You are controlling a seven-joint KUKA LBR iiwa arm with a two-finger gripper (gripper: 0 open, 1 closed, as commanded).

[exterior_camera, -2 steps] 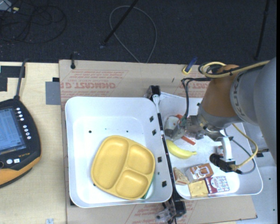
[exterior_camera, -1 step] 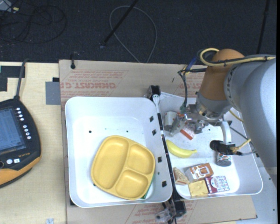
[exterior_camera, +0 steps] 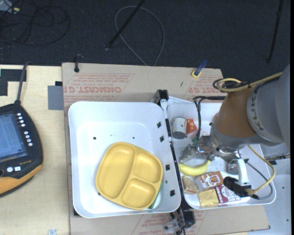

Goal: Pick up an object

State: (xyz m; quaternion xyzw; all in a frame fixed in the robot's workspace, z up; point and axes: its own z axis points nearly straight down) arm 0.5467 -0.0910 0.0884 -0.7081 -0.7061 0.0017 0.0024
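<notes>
Dark carpet with loose cables lies behind a bench covered in printed cardboard (exterior_camera: 137,84), on which two shallow white bins sit side by side. Left bin (exterior_camera: 83,126): one yellow divided plate (exterior_camera: 129,175), lying flat toward the near right corner, well apart from anything else. Right bin (exterior_camera: 264,197): crowded; a banana (exterior_camera: 195,169) near the dividing wall, a small can with a red label (exterior_camera: 183,127) toward the far end, a tan biscuit-like piece (exterior_camera: 189,184), a printed packet (exterior_camera: 211,180) and a yellow block (exterior_camera: 208,198) toward the near edge. Arm: grey with orange band (exterior_camera: 235,116), reaching in from the right, wrist low over the middle of the right bin. Gripper (exterior_camera: 202,148): just above the banana's far side; whether it is spread or pressed together cannot be told, and nothing is visibly held. Step in hand, by judgement: descending on a candidate, most likely the banana. To do it well, centre across the fruit's narrow width, not along its curve, and go down straight. Obstructions: the bin wall just beside the banana, the packets touching or nearly touching its near side, and the gripper's own cable (exterior_camera: 262,177) looping over the bin. Off bench, left: a control pendant (exterior_camera: 10,141).
</notes>
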